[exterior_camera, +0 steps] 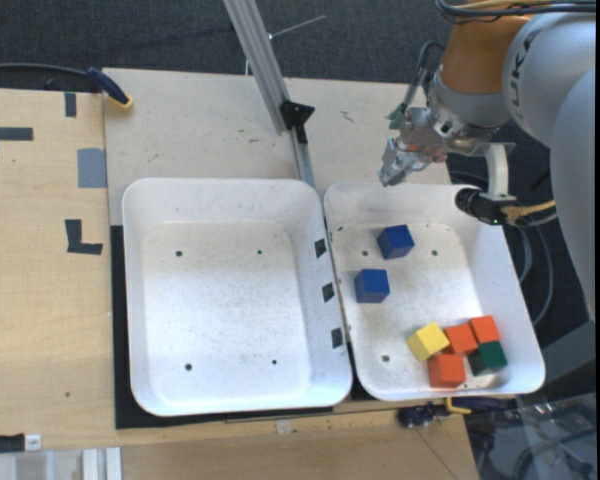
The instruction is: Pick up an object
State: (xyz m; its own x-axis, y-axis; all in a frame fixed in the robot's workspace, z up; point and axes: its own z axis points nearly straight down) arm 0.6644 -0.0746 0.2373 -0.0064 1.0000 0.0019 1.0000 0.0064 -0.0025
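Gripper above the far rim of the right bin.

The gripper hung over the right bin; how far open it stood could not be told, and nothing showed in it. The nearest blue cube lay at its 6 o'clock, apart; another blue cube sat beyond.

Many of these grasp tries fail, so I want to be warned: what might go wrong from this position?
The gripper hangs above the right bin's far rim; a straight descent might strike the rim.

The yellow block, orange blocks and green block sit tightly packed in the near corner, so fingers may jam or shove them.

The two blue blocks lie apart, so they are likely safer targets.
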